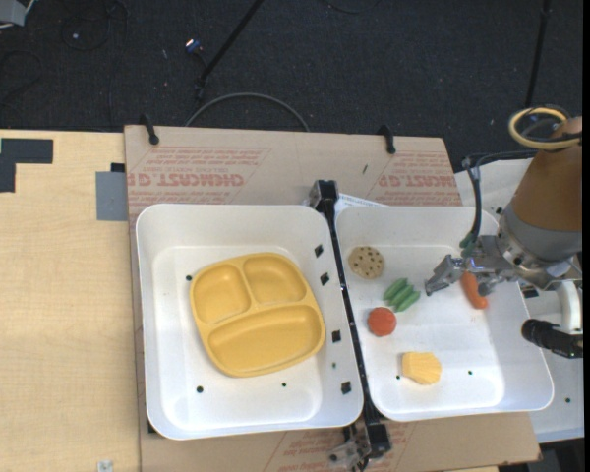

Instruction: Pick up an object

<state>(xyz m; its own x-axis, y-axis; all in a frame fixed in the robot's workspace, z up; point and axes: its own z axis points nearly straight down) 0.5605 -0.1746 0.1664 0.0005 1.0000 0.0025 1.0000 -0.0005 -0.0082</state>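
Gripper [469, 275] of the grey arm hangs low in the right bin [511, 396], an orange carrot [475, 291] pinched between its fingers. Green beans [402, 294] and a red tomato [382, 322] lie just beside it, away from the arm. Grip looks off-centre; the carrot could slip free on lifting.

The arm [549, 200] shows a broad orange band above a grey wrist, ending in a grey metal 2-finger gripper [459, 275].
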